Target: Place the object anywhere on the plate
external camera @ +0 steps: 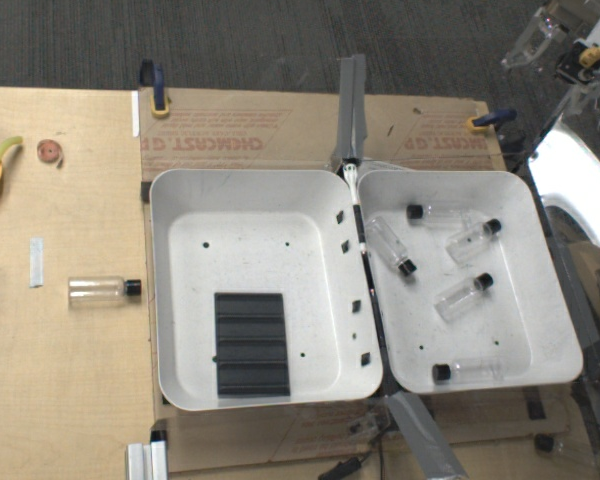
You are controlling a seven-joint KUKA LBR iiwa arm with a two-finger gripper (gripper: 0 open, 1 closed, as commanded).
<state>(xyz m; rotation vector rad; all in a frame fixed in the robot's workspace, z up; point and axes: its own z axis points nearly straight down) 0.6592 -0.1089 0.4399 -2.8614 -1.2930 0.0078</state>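
Five clear vials (463,298) in right bin (540,268), dark ridged plate (250,345) in left bin (180,268)

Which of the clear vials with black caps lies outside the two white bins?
The vial on the wooden bench, left of the left bin, cap pointing right. The other five vials lie inside the right bin.

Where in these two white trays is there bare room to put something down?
The left bin has open floor above and on both sides of the black ribbed plate. The right bin is crowded: five clear vials lie scattered across it, leaving a small patch between the bottom vial and the middle ones.
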